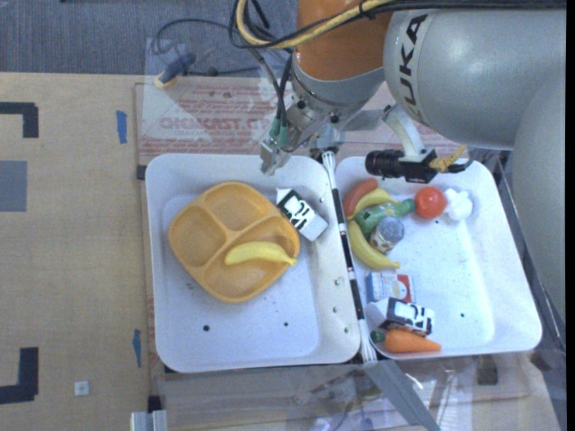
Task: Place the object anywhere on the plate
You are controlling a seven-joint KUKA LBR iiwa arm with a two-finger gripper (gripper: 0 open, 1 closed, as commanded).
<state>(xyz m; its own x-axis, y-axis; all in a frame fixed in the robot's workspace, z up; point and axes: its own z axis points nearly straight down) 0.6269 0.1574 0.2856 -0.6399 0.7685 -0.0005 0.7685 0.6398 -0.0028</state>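
Though a banana (259,255) lay on the plate (202,227), we couldn't tell the gripper (274,155) jaws' state; a low sweep risked knocking it off.

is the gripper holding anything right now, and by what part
Nothing shows between the gripper fingers. The banana lies on the plate.

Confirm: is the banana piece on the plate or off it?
On it: the banana piece lies inside a compartment of the orange plate, within its rim.
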